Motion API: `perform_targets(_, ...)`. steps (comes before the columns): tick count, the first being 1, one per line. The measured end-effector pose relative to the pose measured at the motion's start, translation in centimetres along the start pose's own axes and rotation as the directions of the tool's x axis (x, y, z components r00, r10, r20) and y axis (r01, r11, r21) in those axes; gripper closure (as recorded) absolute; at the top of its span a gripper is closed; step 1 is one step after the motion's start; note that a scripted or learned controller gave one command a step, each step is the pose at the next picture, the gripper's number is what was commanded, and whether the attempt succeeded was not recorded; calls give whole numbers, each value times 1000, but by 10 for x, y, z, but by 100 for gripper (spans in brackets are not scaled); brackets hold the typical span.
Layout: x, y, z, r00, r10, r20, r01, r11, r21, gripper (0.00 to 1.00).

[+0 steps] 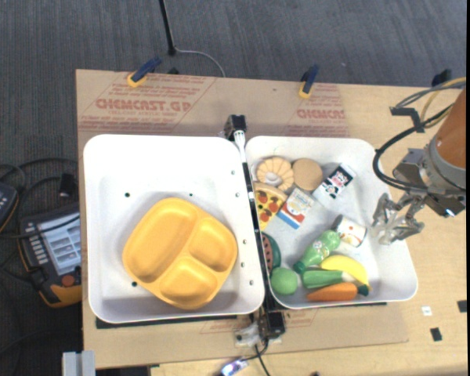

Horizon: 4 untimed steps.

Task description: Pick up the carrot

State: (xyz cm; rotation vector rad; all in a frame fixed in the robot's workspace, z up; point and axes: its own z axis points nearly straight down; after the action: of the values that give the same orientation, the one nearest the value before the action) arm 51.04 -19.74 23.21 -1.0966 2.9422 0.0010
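The carrot is orange with a green end and lies flat along the front wall of the right bin. A yellow banana and a green cucumber lie right behind it, touching it. My gripper hangs over the bin's right edge, above and to the right of the carrot and well apart from it. Its metal fingers point down, open, and hold nothing.
The right bin also holds a green lime, a small white can, a pizza slice, bread pieces and small cartons. A yellow divided plate lies in the left bin.
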Motion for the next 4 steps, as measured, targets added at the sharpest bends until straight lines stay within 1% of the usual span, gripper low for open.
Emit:
perform_targets(1, 18, -8, -18, 788, 616, 3, -616, 788, 3, 100)
perform_targets(2, 11, -24, 10, 998, 64, 1, -64, 998, 1, 100)
perform_targets(4, 9, -25, -11, 998, 70, 6, -70, 998, 5, 100)
